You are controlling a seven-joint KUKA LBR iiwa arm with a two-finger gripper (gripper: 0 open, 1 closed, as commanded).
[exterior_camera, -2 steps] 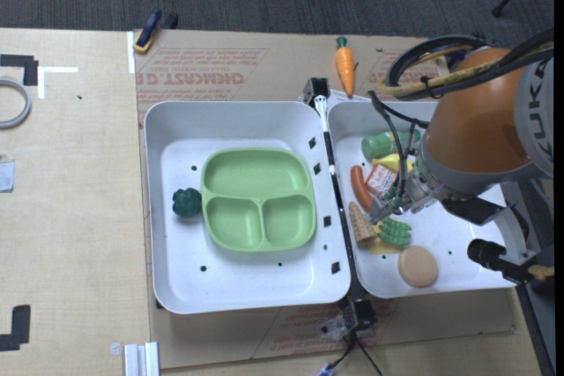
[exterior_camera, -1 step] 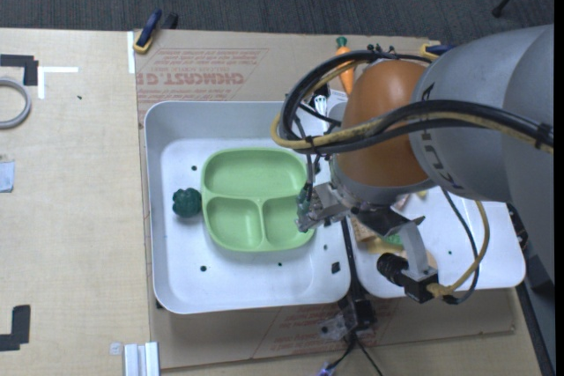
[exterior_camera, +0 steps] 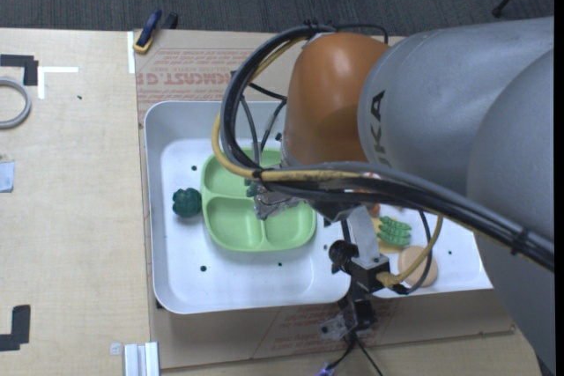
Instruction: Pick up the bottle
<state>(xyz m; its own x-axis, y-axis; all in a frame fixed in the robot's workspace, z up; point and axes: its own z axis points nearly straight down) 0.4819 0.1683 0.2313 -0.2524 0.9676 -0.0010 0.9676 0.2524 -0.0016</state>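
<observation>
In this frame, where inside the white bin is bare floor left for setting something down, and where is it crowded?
Bare floor in the white bin lies below the green divided tray, toward the near rim, and in the strip between the dark green ball and the left wall. The right part is crowded: arm, cables, a tan round piece.

Green divided tray (exterior_camera: 231, 223) inside white bin (exterior_camera: 176, 277); dark green lump (exterior_camera: 186, 202) just left of tray.
</observation>
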